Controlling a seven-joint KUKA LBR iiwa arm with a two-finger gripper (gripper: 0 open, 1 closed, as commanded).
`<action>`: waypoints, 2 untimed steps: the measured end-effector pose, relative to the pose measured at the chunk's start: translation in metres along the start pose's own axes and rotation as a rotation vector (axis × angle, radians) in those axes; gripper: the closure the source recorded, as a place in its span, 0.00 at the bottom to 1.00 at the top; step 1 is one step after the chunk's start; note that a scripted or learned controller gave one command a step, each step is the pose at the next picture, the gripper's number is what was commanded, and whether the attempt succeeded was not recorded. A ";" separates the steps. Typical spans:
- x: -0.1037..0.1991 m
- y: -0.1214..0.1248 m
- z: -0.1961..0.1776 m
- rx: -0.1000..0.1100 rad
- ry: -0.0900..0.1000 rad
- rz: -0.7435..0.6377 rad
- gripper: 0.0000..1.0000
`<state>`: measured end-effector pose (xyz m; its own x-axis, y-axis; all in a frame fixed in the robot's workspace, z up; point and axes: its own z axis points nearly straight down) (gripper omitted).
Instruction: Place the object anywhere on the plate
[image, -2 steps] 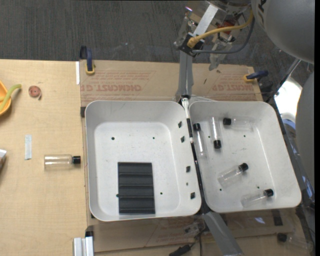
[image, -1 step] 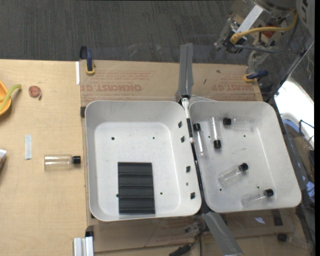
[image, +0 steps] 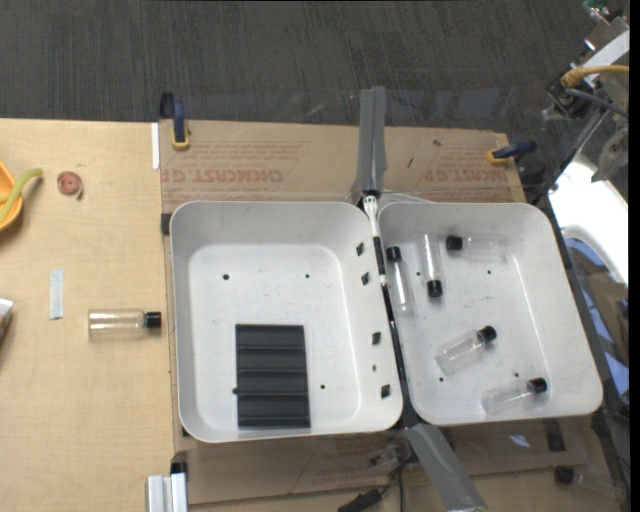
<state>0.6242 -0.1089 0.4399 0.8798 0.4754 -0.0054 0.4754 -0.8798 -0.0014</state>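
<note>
A black ribbed plate lies flat in the front part of the left bin. The right bin holds several clear vials with black caps. One vial rests along the bin's left wall, and another lies just right of it. A third sits near the back. Two more lie toward the front: one tilted mid-bin and one near the front right corner.
Another clear vial lies on the wooden bench left of the bins. An orange bowl, a small pink disc and a white strip sit further left. Blue clamps pin the cardboard behind the bins.
</note>
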 end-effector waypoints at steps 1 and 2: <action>-0.123 0.063 0.000 0.001 0.001 0.054 0.00; -0.034 0.035 0.001 0.001 0.001 0.262 0.00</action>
<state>0.6114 -0.1561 0.4395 0.9729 0.2313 -0.0049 0.2313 -0.9729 -0.0010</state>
